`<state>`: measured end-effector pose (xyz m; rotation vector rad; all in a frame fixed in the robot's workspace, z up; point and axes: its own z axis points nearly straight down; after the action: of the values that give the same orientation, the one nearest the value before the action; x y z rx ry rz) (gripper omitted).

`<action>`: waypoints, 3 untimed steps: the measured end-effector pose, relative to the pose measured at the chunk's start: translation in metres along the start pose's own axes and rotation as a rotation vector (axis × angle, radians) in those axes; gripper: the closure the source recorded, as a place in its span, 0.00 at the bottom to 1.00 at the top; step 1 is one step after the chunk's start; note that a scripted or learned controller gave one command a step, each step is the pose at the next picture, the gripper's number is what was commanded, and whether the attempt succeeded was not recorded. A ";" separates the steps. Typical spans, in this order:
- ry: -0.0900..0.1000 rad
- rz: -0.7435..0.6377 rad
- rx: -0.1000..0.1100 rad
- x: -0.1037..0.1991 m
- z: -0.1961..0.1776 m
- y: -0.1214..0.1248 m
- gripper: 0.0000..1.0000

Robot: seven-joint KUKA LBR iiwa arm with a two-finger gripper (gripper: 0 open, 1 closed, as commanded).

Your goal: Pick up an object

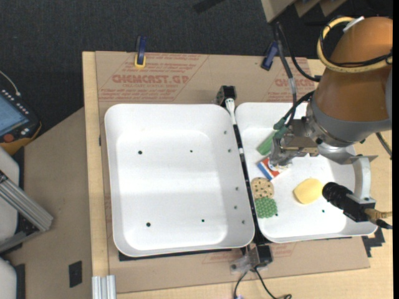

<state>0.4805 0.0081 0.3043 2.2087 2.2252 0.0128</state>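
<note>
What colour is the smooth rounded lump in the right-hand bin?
Pale yellow; the smooth rounded lump shows best in the camera view.

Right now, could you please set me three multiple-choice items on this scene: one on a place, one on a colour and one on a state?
1. Where is the gripper?
A. Over the bin nearer the arm
B. Over the other bin
C. Off the bench

2. What colour is the lump?
A. Red
B. Yellow
C. Blue

3. How does the lump lie?
A. Lifted in the gripper
B. Loose on the bin floor
C. Outside both bins

Answers:
1. A, because the gripper hangs above that bin's floor.
2. B, because the lump is plainly yellow.
3. B, because the lump rests on the floor, apart from the gripper.
</note>
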 end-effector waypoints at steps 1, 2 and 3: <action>-0.003 0.014 0.011 -0.061 0.008 -0.002 1.00; 0.000 -0.001 0.005 0.010 -0.021 0.000 1.00; 0.000 0.002 0.001 0.055 -0.097 0.001 1.00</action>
<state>0.4800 0.0628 0.4010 2.2114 2.2242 0.0116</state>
